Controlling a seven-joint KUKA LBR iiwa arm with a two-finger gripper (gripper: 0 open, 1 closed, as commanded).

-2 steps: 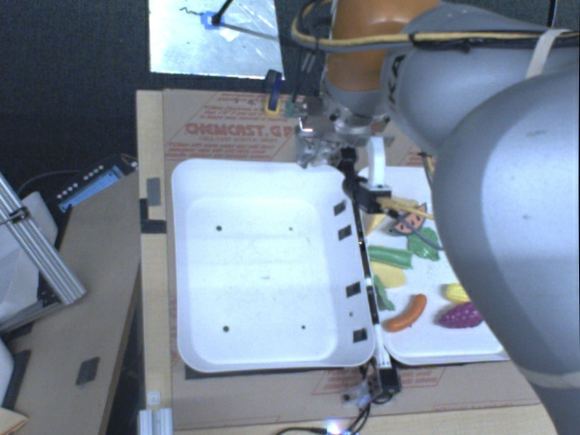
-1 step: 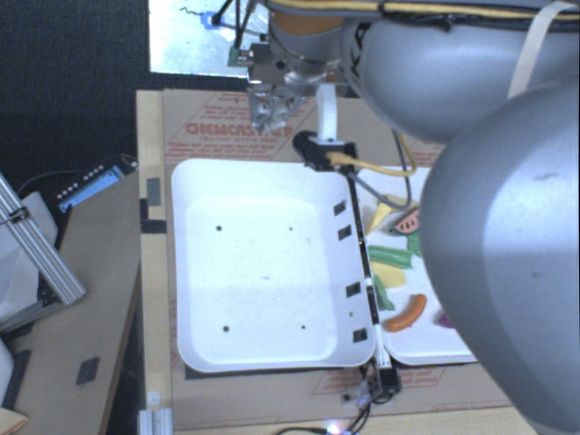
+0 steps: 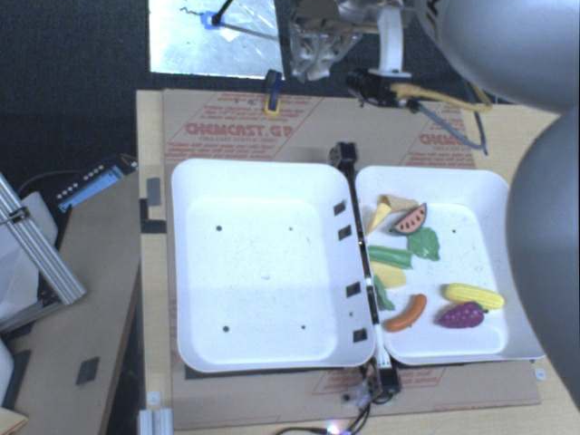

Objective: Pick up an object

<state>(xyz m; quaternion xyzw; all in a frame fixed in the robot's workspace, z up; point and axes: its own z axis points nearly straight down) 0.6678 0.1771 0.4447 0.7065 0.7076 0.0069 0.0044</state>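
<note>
Food toys, among them a watermelon slice (image 3: 410, 218) and corn cob (image 3: 473, 294), crowd your right bin (image 3: 494, 188), ready for picking. Your gripper (image 3: 310, 57) hangs high beyond both bins; I cannot tell its state.

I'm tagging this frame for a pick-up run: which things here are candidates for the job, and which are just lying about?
For the job:
watermelon slice
corn cob
grape bunch
sausage
green leaf
right bin holding them
gripper

Lying about:
left bin
yellow clamp
cardboard sheet
</note>
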